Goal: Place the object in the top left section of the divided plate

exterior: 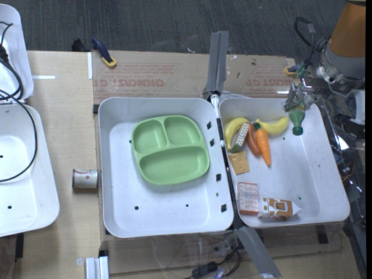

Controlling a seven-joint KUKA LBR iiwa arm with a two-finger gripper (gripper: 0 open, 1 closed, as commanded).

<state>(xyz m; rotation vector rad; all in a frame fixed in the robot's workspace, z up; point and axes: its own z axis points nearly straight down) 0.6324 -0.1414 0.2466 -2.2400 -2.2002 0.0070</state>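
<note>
A green divided plate (pixel 170 150) lies in the left bin (pixel 116 202); its top left section (pixel 148 136) holds nothing. My gripper (pixel 295 104) hangs over the far right corner of the right bin (pixel 325 185). A small green bottle-shaped object (pixel 297 122) sits between its fingers and sticks out below them. The grey arm with its orange band (pixel 349 22) comes in from the upper right.
The right bin holds two yellow bananas (pixel 235 132) (pixel 274 125), an orange carrot (pixel 261 145), a tan cracker (pixel 239 163), a red box (pixel 248 197) and a small brown carton (pixel 276 209). A metal divider (pixel 217 63) stands between the bins. A small can (pixel 86 179) lies left of the left bin.
</note>
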